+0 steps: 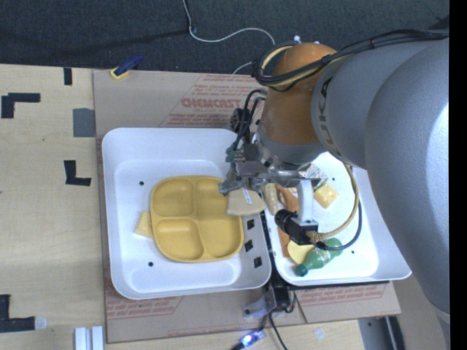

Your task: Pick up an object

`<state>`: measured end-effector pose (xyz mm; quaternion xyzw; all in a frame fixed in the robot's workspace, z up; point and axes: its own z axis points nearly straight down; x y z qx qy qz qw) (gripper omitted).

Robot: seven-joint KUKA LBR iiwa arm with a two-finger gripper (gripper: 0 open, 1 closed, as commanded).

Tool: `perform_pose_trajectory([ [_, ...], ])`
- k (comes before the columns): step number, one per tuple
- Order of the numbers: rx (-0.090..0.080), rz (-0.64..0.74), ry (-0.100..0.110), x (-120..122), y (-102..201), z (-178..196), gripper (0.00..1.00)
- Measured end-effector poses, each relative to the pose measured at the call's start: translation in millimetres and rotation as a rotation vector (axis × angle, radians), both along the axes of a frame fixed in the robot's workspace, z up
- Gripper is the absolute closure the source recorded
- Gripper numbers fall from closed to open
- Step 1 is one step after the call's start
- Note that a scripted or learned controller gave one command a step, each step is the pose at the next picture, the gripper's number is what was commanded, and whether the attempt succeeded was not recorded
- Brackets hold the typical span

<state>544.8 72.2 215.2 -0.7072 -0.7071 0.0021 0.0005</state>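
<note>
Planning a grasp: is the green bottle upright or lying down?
Lying down: the green bottle rests on its side in the right bin, cap pointing toward the divider.

bench (44,217), cardboard sheet (190,100), 2 white bins (124,152)

We look down from one fixed camera above the bench (44,195), tilted at a slant so that the far edge of the bench and the dark floor (87,13) beyond it lie along the top. We face both white bins at once: the left bin (124,195) sits near the middle of our view, the right bin (379,261) toward the lower right. The arm (394,137) enters from our right and stands nearest the lens, looming large and covering part of the right bin.
</note>
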Motion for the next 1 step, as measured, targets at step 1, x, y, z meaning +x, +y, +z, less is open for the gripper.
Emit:
perform_pose_trajectory([
  [1,0.003,0.003,-0.002,3.0,8.0,17.1,1.00],
])
